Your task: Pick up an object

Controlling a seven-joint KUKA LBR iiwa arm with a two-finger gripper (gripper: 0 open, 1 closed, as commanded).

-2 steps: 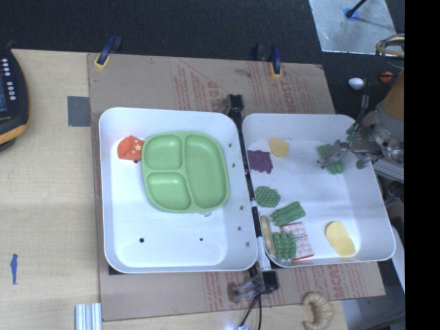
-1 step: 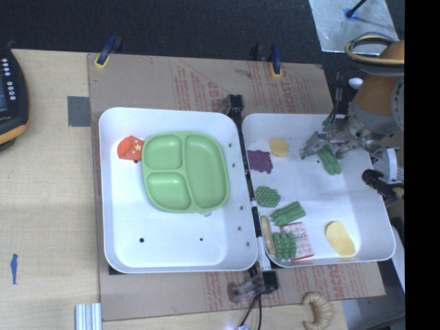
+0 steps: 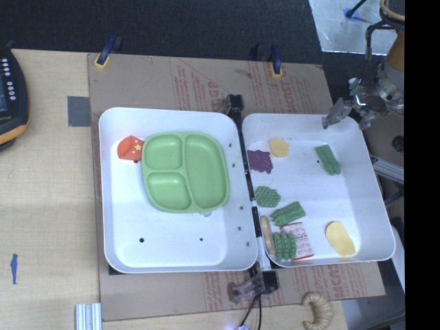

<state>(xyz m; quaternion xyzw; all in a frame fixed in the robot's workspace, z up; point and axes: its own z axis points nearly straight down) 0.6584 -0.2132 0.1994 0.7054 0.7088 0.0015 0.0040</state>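
Note:
My gripper point(image 3: 348, 115) hangs over the far edge of the right bin point(image 3: 364, 184), near its back right corner. Its two grey fingers stand apart, open, with nothing between them. In that bin lie a dark green pickle-like piece point(image 3: 328, 159), a small yellow piece point(image 3: 278, 146), a purple piece point(image 3: 259, 160), a bumpy green ball point(image 3: 267, 196), a green pod point(image 3: 287, 212), a green cob point(image 3: 283, 245) on a red-and-white card point(image 3: 302, 240), and a yellow lemon-like piece point(image 3: 339, 238). The pickle is the nearest to the gripper, a little in front of it.
The left bin point(image 3: 124, 246) holds a green divided plate point(image 3: 185, 170) and a red piece point(image 3: 129, 148) at its far left. A tan curled object point(image 3: 317, 309) lies on the cardboard in front of the right bin. A handset point(image 3: 10, 95) sits at the far left.

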